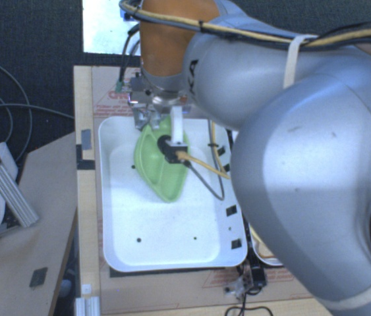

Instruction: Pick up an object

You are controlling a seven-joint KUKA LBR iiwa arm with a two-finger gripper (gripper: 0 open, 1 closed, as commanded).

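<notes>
A light green, leaf-shaped soft object (162,173) lies in the upper middle of the left white bin (126,242), its long axis running from upper left to lower right. My gripper (157,131) hangs from the orange wrist band (169,28) straight over the object's upper end and meets or nearly meets it there. A black fitting (170,149) and a yellow cable (205,168) on the gripper cross in front of the green object. Whether the object rests on the bin floor or is raised off it is not clear.
The bulky grey arm (304,143) covers the right side of the view and hides most of the right bin, of which a bit of rim (264,261) shows. A few small dark specks (138,239) lie on the left bin's floor. An aluminium rail (0,176) stands off the bench at the left.
</notes>
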